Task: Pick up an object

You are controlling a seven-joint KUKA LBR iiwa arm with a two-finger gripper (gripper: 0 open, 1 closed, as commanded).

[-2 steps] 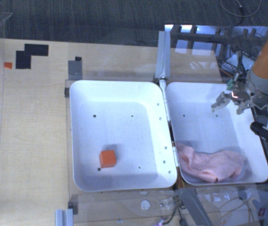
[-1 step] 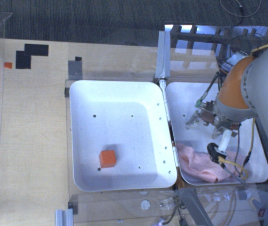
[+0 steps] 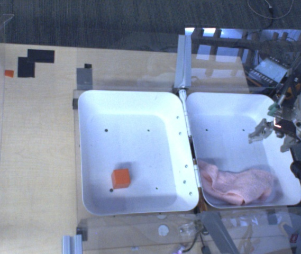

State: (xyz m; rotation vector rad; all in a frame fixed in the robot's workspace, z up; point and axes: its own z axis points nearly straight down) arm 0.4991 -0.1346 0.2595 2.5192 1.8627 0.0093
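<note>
Over the right bin [image 3: 229,107], the gripper [image 3: 264,131] hangs with nothing in it; how far it gapes I cannot tell. The pink cloth [image 3: 237,184] lies below at the front wall, so a grab could pinch only a fold and slip, or strike that wall.

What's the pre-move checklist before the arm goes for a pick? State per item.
1. Target in the bin under the arm: pink cloth lies along the near wall of the right bin. ok.
2. Second candidate: orange block sits alone in the left bin, apart from its walls. ok.
3. Gripper over the right bin's far-right part, not above the cloth. not ok for a straight descent.
4. Gripper carrying anything: nothing visible at its tip. ok.
5. Finger opening: too small to judge. cannot tell.
6. Cloth is bunched and presses against the bin wall, so a grasp may be awkward. cannot tell.
</note>
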